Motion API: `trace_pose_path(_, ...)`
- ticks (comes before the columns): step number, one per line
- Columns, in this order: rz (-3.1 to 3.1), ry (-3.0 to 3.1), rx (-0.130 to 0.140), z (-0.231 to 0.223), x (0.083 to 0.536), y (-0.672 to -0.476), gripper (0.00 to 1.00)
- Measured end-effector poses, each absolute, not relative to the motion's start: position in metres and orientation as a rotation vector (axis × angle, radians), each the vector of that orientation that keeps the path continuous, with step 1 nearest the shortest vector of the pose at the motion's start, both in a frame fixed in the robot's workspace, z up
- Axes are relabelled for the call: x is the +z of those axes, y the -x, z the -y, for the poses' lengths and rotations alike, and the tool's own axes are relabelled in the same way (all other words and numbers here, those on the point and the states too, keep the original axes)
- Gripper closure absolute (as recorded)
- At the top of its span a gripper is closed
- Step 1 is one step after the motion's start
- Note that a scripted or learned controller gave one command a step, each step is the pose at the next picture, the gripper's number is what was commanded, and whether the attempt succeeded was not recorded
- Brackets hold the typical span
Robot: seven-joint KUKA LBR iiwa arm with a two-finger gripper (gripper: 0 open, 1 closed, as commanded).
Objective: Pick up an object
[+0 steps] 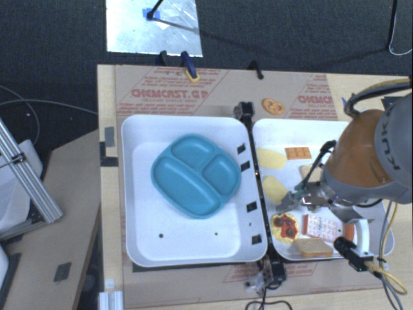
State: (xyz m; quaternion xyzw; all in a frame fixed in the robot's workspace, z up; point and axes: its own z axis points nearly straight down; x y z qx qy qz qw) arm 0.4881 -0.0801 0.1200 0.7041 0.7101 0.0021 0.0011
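My gripper (288,202) reaches into the right bin (303,129) from the right, low over its left middle. Its tips sit between a pale yellow piece (275,187) and a red and yellow pizza-like toy (284,225). I see nothing between the fingers. Further items lie in this bin: a yellow slice (271,158), an orange cracker (297,153), a red and white packet (321,226) and a toast-coloured slab (313,247). The arm's orange band (358,150) hides the bin's right part.
The left bin (142,237) holds a blue divided plate (195,175). A black divider with clips (253,173) runs between the bins. A small pretzel (273,106) lies on the cardboard behind the right bin. A blue clamp (188,65) sits at the bench's back edge.
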Motion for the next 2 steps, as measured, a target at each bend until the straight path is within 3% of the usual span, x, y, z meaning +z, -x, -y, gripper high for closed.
trace_pose_path(1, -2.217, -2.202, 0.022, 0.076, 0.310, -0.490, 0.00)
trace_pose_path(2, -2.222, -2.200, 0.028, 0.004, 0.545, -0.487, 0.00)
